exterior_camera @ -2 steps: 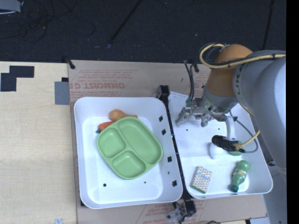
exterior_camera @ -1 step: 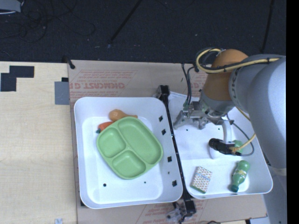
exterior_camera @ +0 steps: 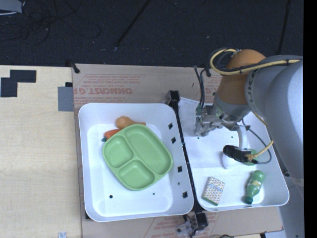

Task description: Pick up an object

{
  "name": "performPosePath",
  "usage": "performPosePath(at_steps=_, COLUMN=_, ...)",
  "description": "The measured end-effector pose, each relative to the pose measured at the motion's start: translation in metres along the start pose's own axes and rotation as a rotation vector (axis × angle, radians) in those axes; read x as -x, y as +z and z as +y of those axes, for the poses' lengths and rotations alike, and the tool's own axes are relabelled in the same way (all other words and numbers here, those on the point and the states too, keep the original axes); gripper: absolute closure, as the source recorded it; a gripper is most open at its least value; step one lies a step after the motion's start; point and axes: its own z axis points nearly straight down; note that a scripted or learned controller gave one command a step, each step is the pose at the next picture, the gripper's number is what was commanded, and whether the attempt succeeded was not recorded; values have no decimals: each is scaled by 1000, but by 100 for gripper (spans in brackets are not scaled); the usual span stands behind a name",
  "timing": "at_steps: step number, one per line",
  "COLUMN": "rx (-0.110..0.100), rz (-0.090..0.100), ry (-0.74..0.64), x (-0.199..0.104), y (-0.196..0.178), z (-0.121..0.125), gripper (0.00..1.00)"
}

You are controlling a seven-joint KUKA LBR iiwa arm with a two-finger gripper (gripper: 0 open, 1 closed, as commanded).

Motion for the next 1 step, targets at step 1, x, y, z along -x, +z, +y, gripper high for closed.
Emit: performPosePath(at_steps=1, rx=7, rz=0, ry=1, x=-1, y=-43, z=-3, gripper=100)
